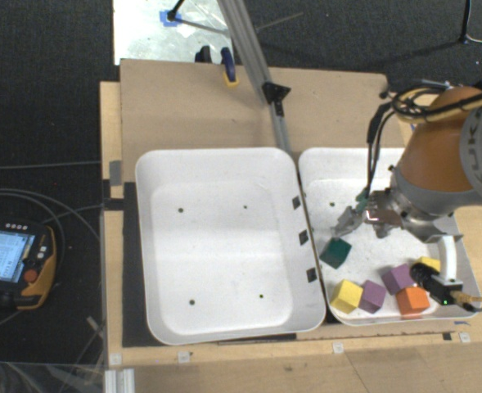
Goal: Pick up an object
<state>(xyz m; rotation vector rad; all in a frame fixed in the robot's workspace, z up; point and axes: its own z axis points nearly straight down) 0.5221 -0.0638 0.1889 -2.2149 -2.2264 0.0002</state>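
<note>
Nearest the camera, along the front wall of the right bin (322, 170), a row of small blocks: a yellow block (346, 295), a purple block (372, 295) touching it on its right, then an orange block (413, 300) with a second purple block (399, 277) just behind it. A further yellow piece (429, 264) shows partly, beside the arm's black fitting at the bin's right side.

A little farther back, a dark green block (335, 253) lies alone on the bin floor, near the divider between the two bins, apart from the front row.

Just above and right of the green block hangs the gripper (357, 218), at the end of the arm (437, 158) that enters from the right. The fingers point left and down toward the bin floor. Cannot tell whether they are spread or closed: the tips blur into the grey wrist hardware. No block is seen between them; the green block sits close by, but contact cannot be confirmed.

Left bin (224, 244): white floor with a few dark specks and small black clips along its right rim.

Farther back, bare table (322, 109) board, a grey pole (245, 35) crossing it diagonally, and a blue-and-yellow clamp (228, 65) at its far edge. At far left, off the table, a handheld control pendant (11, 256) with a lit screen.
</note>
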